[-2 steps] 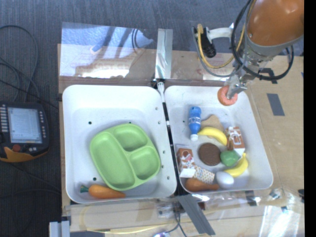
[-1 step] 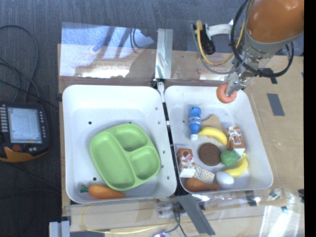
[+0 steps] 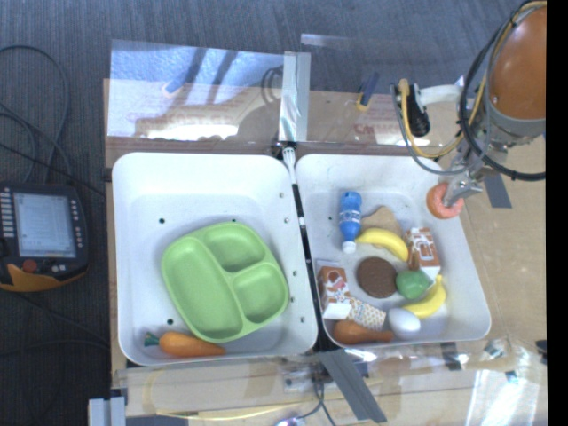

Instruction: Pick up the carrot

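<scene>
Look to the left bin (image 3: 133,264): the carrot (image 3: 185,345) lies on its floor near the front edge, towards the front-left corner, with its green top pointing left and its orange body pointing right. It sits just in front of the green divided plate (image 3: 224,279), touching or almost touching the plate's front rim; you cannot tell which from here.

The arm (image 3: 517,69) comes in from the right and hangs over the far right corner of the right bin (image 3: 475,313), well apart from the carrot. The gripper (image 3: 466,185) points down just above an orange round thing (image 3: 441,201) at that bin's rim. You cannot tell whether its jaws are spread or pressed together, since they are small and blurred here. You see nothing of the carrot near them.

In the right bin you see a blue and white bottle (image 3: 350,217) near the middle, a banana (image 3: 383,241) beside it, a brown disc (image 3: 376,276), a green round fruit (image 3: 413,284), a second banana (image 3: 429,299) at the right, a white egg (image 3: 405,321) near the front, and a brown-orange piece (image 3: 359,331) along the front wall. Some small printed packets (image 3: 333,285) lie among them.

A handheld control pad (image 3: 40,235) rests on the floor left of the bench.
</scene>
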